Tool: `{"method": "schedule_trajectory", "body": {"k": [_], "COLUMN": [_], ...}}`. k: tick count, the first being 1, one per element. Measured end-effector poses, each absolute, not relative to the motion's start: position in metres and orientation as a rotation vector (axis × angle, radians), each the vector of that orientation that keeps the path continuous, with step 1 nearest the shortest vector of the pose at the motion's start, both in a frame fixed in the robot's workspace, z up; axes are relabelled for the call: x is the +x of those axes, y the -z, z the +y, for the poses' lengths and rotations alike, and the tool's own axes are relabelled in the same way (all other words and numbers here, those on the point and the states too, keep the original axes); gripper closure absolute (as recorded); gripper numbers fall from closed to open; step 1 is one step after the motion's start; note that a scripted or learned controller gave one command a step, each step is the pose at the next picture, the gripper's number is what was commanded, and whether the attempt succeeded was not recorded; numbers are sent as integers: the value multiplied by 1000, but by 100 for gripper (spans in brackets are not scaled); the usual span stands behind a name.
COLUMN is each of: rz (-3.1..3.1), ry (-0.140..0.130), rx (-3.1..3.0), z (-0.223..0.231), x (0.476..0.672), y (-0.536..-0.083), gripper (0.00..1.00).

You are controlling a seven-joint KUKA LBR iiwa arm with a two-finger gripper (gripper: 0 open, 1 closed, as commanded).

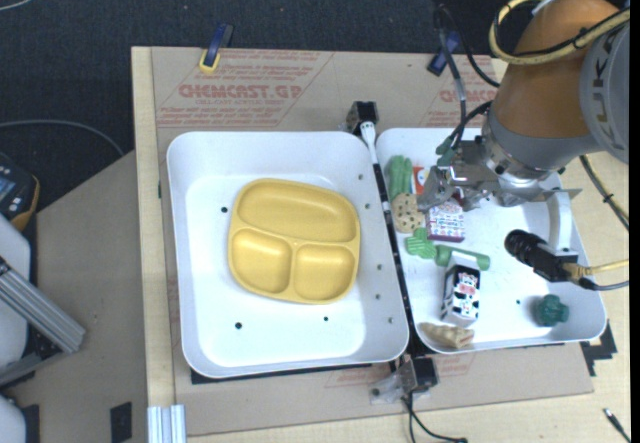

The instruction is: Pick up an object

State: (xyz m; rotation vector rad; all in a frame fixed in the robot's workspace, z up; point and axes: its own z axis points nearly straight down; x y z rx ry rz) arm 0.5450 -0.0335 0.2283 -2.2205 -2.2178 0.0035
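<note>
1 object is all the task asks for, and the gripper [452, 186] hangs over the right bin [510, 306] toward its 11 o'clock corner, so I judge the step in hand to be the descent onto a target. Whether the gripper is wide or narrow I cannot tell from this slant. The likeliest target is the box [446, 223], just at the gripper's 6 o'clock. It sits in a crowd, so a good try would come straight down, centred on the box and squared to its short sides, and close only once low enough. An off-centre drop would probably nudge a neighbour or pinch 2 things at once. 2 bins lie side by side. The left bin [200, 316] holds 1 thing, a yellow plate [293, 239] with 3 wells, lying flat at its middle and well apart from the gripper. The right bin is busier, with 7 small things. A green stick [400, 174] lies at 10 o'clock along the left wall, a cookie [405, 214] just below it, then a green bar [445, 254] at 8 o'clock just beside the box. A tan scrap [447, 334] rests at 7 o'clock by the near wall, a cow [461, 293] just above it, and a teal lump [549, 310] sits alone at 4 o'clock.
</note>
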Motion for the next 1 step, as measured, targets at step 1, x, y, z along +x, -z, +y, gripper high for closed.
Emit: {"method": "schedule_trajectory", "body": {"k": [1], "rz": [-2223], "ry": [1], "rx": [-2221], "z": [-26], "x": [550], "y": [-229], "gripper": [100]}}
